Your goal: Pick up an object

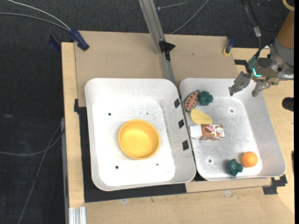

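Nothing picked yet: your candidates all sit in the right bin point(273, 146).

Nearest you, orange ball point(250, 159) and green toy point(233, 167) nearly touch, so a grab may nudge one away; farther back, the gripper point(247, 84) hangs over the rim, fingers spread, holding nothing.

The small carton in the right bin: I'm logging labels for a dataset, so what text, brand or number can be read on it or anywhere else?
None can be read.
Small carton: brown and white print, too small and blurred to read.
Yellow bowl and both bins: no markings seen.
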`<control>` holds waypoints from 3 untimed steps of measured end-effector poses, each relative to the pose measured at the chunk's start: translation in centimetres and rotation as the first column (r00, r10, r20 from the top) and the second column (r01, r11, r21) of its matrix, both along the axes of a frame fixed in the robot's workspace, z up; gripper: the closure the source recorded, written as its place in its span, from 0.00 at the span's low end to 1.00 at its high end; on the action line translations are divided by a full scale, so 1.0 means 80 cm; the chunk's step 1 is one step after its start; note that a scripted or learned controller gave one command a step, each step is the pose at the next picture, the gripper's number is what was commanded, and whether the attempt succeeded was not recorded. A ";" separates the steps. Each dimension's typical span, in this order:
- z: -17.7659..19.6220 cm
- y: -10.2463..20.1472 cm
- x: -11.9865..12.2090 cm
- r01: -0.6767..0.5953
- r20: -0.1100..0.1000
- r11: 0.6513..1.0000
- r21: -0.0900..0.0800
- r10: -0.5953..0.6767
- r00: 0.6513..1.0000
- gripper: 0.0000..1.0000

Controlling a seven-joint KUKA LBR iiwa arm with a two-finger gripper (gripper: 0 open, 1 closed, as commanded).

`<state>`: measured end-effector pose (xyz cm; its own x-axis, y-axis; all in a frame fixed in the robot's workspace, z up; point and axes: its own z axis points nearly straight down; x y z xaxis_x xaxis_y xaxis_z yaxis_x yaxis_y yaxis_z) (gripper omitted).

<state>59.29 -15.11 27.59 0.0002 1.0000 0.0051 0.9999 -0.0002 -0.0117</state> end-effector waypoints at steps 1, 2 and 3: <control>0.004 0.000 0.001 0.000 0.006 1.000 -0.001 0.000 1.000 0.00; -0.049 0.000 0.000 0.001 -0.002 1.000 0.000 -0.001 1.000 0.00; -0.103 -0.003 -0.002 0.001 -0.003 1.000 0.000 -0.001 1.000 0.00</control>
<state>59.17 -15.32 19.34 0.0014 1.0000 0.0055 0.9999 -0.0013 -0.0143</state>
